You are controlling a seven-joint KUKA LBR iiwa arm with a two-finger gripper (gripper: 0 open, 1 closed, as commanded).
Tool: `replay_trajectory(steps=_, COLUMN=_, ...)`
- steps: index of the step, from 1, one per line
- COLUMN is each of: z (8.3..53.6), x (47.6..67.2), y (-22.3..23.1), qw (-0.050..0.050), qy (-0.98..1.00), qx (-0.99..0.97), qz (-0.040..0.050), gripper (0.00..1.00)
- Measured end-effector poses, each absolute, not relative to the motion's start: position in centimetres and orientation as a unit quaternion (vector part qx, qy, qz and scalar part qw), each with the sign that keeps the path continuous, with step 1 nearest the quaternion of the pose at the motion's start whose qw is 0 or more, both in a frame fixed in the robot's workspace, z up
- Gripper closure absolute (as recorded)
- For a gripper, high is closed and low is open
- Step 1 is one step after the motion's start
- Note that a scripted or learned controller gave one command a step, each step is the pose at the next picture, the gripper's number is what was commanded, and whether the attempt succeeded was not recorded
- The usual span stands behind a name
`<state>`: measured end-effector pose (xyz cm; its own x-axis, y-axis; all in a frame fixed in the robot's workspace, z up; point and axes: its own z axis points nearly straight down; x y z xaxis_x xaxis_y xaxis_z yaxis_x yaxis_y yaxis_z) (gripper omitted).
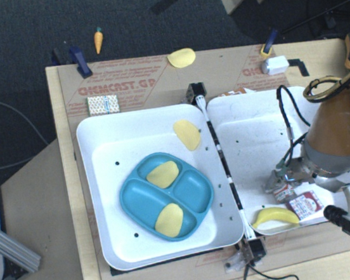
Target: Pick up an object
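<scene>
In the right bin (251, 135) a yellow banana (275, 217) lies along the front wall. A red and white packet (304, 205) lies just to its right. My gripper (281, 181) is low over the bin floor, just above and behind these two, with the grey and orange arm (340, 133) rising to the right. Part of the packet is hidden under the wrist. The left bin (92, 179) holds a blue divided plate (138, 198) with two yellow pieces (162, 174) in its compartments. A third yellow piece (187, 134) lies on the bin floor by the divider.
A black cable (286, 121) loops over the right bin's back half. On the bench behind the bins lie a yellow piece (181, 58), a white block (276, 64), a patterned packet (103, 104), and blue clamps (79, 61). A small carrot (98, 40) lies on the dark floor.
</scene>
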<state>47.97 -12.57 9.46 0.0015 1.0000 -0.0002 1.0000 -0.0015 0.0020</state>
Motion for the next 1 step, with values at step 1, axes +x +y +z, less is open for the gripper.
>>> replay_trajectory(steps=1, z=18.48, x=50.21, y=-5.05, qw=0.000, qy=0.708, qx=0.706, qz=0.0007, gripper=1.00)
